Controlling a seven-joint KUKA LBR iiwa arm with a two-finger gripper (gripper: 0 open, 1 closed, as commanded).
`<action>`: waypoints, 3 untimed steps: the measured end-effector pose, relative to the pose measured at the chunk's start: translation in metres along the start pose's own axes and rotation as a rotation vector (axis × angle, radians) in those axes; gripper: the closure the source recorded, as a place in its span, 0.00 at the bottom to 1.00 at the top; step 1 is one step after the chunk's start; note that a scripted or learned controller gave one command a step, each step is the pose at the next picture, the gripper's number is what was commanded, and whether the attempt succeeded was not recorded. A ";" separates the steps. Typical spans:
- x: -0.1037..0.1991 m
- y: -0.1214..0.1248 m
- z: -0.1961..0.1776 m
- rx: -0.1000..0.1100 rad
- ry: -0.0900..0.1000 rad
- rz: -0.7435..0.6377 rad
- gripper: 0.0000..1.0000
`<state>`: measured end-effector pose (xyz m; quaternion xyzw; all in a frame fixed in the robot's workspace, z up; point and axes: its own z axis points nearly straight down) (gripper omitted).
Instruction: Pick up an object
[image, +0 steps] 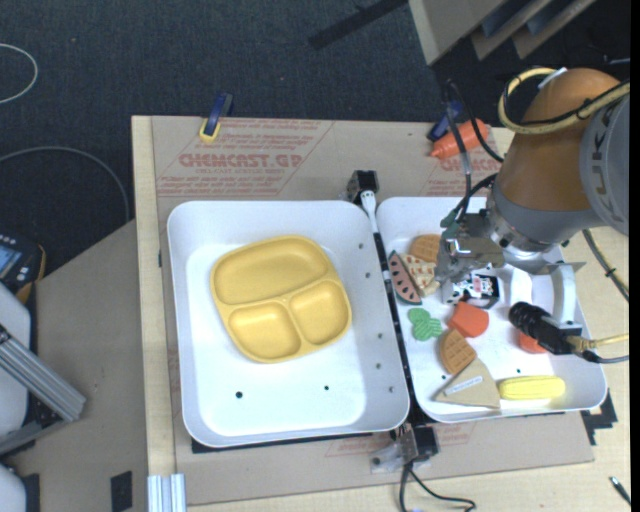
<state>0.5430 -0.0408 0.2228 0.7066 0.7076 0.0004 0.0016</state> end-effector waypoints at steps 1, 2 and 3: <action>-0.004 -0.012 -0.010 0.003 0.002 0.001 1.00; -0.007 -0.013 0.007 0.007 0.002 0.002 1.00; -0.006 -0.001 0.007 0.000 0.001 0.000 1.00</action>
